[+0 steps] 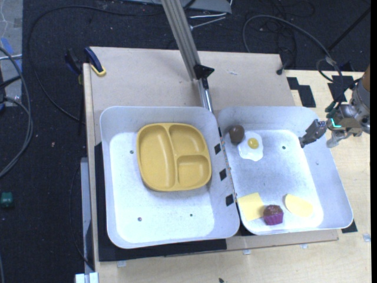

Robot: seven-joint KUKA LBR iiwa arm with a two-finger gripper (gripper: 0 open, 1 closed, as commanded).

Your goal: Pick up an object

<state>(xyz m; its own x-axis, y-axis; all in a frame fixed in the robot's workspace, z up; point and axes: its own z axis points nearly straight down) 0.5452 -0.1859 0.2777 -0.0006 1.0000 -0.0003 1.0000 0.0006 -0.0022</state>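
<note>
Hand of the arm hovers at the right bin's far right rim, its grip state impossible to tell. Fried egg, brown ball, cheese, purple cupcake all lie unpicked; the grasp remains undone.

Gripper at right bin's right rim. Egg, ball to its left; cheese, cupcake, chip below-left. Tray far left, in left bin.
</note>
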